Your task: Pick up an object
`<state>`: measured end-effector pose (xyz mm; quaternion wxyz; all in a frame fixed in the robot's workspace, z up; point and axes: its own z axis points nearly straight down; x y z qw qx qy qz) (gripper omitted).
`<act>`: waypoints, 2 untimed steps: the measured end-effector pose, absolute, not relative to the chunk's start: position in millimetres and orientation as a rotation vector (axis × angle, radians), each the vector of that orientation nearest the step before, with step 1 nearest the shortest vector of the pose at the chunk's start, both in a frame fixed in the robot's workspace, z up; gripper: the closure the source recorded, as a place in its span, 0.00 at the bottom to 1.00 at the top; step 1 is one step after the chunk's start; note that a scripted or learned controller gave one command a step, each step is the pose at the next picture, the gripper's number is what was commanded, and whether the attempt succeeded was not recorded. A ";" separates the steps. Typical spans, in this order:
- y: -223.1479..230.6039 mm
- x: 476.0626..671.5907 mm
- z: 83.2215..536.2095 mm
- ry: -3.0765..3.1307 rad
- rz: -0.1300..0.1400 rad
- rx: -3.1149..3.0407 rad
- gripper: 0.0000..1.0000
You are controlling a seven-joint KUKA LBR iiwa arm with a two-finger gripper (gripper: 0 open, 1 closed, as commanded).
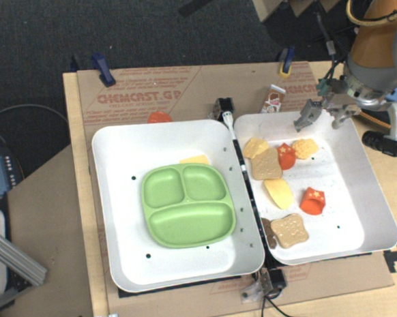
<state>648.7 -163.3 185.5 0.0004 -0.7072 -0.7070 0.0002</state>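
The gripper [309, 116] hung over the far rim of the right bin [366, 196], at the end of the grey arm [375, 51] with its orange band. Whether it was spread or pressed together could not be told from this angle, and nothing was visible in it.

The food pieces lay in the right bin, all nearer the camera than the gripper. Closest, just below it, was a small yellow ridged piece [305, 147], touching a red piece [286, 155] on its left. Further left of the gripper sat a pale yellow chip-like piece [255, 146], overlapping a brown slice [266, 164]. Below those lay a yellow wedge [279, 192] and a second red piece [313, 201], apart from each other. Farthest from the gripper, near the bin's front rim, was a brown toast-like slice [289, 231].

Well to the gripper's left, the left bin [112, 195] held a green divided plate [187, 204], with a pale yellow piece [194, 161] showing at the plate's far edge. A small carton [272, 100] lay on the cardboard-covered tabletop [179, 87] just beyond the bins, to the gripper's left.
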 end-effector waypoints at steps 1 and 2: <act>-145.6 558.9 148.8 -2.212 0.008 -2.217 0.00; -142.2 521.7 81.8 -2.215 0.006 -2.221 0.00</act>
